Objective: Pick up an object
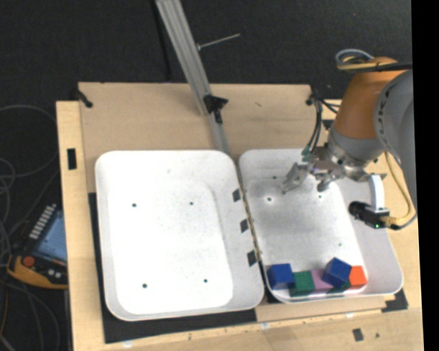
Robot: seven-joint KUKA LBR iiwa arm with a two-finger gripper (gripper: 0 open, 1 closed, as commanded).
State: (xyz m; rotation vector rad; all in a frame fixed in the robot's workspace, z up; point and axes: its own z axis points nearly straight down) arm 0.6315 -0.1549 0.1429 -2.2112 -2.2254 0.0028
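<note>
Gripper [304, 180] open, holding nothing, over right bin's [293, 226] far end; blocks [318, 276] clustered along near wall.

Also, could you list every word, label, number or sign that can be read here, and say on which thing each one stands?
No text can be read in this picture.
Handheld device left of the bench: its keys and screen are too small and blurred to read.
Blocks and white bins: plain surfaces, no marking visible.

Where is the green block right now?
The green block sits in the right-hand bin, against its near edge, between a blue block on its left and a pink block on its right.
</note>
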